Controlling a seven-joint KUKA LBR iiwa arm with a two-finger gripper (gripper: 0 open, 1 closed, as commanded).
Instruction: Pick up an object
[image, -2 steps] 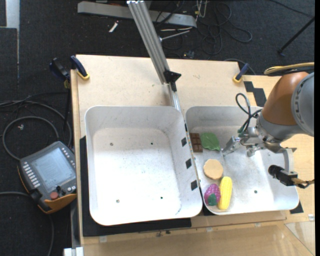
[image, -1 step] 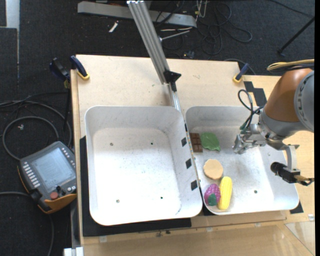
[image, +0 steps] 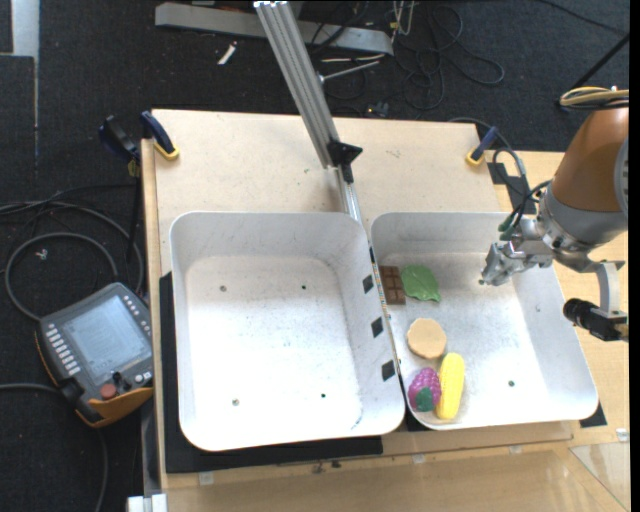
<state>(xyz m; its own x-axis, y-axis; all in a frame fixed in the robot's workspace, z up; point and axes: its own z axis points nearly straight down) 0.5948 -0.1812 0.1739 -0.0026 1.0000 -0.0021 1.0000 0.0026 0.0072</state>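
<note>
- The right bin (image: 560, 330) holds five things near its left wall: a brown chocolate bar (image: 392, 285), a green leaf (image: 421, 283), a round tan cookie (image: 428, 339), a yellow corn cob (image: 451, 385) and a pink-and-green fruit (image: 424, 389).
- The gripper (image: 494, 271) hangs over this bin's back part, apart from all of them; whether it is spread or pressed together cannot be told.
- The left bin (image: 190, 300) stands beside it.

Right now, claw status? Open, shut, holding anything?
Claw: over the right bin, nothing visible between its tips; open or shut cannot be told.

teach pendant (image: 97, 350), yellow clamps (image: 165, 150), cables (image: 40, 265)
</note>
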